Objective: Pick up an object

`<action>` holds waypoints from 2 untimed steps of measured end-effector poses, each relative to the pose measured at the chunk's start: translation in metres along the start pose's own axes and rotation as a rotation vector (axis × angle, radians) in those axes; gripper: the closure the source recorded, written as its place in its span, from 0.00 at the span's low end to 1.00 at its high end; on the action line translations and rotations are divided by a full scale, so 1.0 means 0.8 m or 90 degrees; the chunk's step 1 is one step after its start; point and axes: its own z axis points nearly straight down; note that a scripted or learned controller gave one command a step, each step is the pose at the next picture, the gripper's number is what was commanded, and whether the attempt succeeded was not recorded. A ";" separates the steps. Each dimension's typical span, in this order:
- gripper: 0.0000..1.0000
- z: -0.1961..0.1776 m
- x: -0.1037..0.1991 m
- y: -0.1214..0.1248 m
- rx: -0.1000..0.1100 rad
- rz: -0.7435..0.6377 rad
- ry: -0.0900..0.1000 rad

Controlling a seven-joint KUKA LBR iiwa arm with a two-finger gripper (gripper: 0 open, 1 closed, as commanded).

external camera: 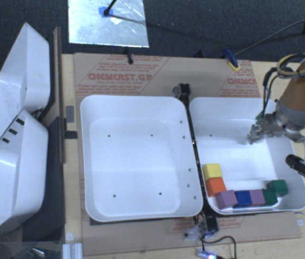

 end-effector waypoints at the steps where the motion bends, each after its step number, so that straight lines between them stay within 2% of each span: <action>1: 1.00 -0.061 0.008 0.010 -0.001 -0.001 0.000; 2: 1.00 -0.117 0.015 0.013 -0.001 -0.001 0.000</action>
